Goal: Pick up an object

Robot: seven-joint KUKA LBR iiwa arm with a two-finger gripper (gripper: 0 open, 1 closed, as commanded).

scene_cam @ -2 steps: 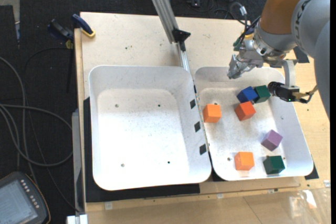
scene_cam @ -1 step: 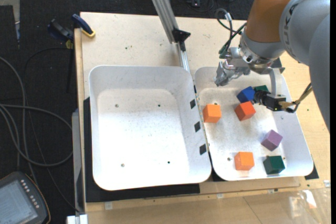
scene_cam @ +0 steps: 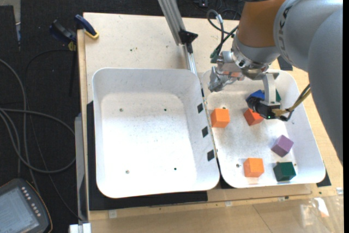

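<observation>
My gripper [scene_cam: 220,81] hangs over the far left corner of the right bin [scene_cam: 305,133], just above and behind an orange cube [scene_cam: 220,117]. It is apart from the cube, and I see nothing held in it. To the right lie a red block [scene_cam: 252,116] and a blue object [scene_cam: 256,99], partly under the arm's wrist. Toward the near side sit a purple cube [scene_cam: 282,145], a second orange cube [scene_cam: 253,167] and a dark green cube [scene_cam: 284,171].
The left bin [scene_cam: 109,84] adjoins the right one along a shared rim with black tabs. A slanted metal rail [scene_cam: 169,3] rises behind the bins. Blue and yellow clamps [scene_cam: 73,30] lie at the bench's far left corner.
</observation>
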